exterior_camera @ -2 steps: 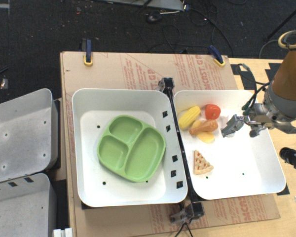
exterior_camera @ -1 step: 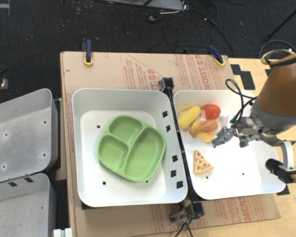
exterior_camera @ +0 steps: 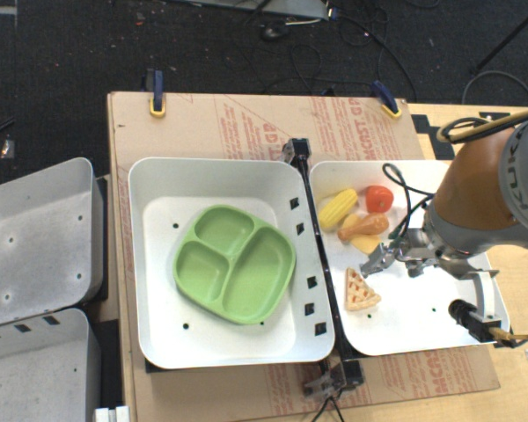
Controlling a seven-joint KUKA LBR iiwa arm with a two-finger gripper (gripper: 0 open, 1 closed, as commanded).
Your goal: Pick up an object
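Over the right bin (exterior_camera: 475, 337) hangs the gripper (exterior_camera: 380, 260), low above the floor; whether its fingers are parted or closed I cannot tell. Four toy foods lie beside it: one corn cob (exterior_camera: 338, 207), one tomato (exterior_camera: 379, 199), one hot dog (exterior_camera: 364, 227) and one pizza slice (exterior_camera: 361, 291) just below the gripper. One green divided plate (exterior_camera: 235, 263) lies alone in the left bin (exterior_camera: 150, 200). Both bins sit on the tabletop (exterior_camera: 229, 126).
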